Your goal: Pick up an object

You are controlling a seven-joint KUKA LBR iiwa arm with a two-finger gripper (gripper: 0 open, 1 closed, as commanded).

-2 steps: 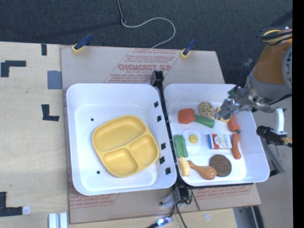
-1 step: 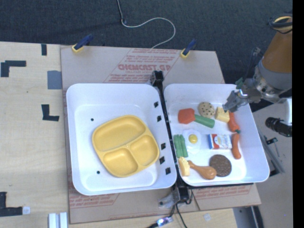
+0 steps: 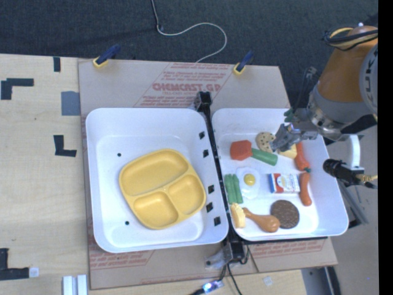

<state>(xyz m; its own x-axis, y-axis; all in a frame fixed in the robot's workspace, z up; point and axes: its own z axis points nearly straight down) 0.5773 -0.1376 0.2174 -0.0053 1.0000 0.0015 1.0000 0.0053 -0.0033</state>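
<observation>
1. Two white bins sit side by side; I see the left bin (image 3: 98,165) holding a yellow divided plate (image 3: 161,187).
2. Toy foods lie in the right bin (image 3: 334,217): cookie (image 3: 264,141), fried egg (image 3: 249,180), drumstick (image 3: 261,220).
3. I see the gripper (image 3: 284,140) low beside the cookie; I cannot tell how its claw stands.

arm (image 3: 344,85): grey | orange band | dark metal wrist

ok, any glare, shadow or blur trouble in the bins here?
Camera view: lighting is even and soft; the white right bin shows no blown-out glare; the yellow divided plate casts only a faint shadow; small toys like the fried egg look slightly soft; the gripper area is dark and hard to read.
</observation>
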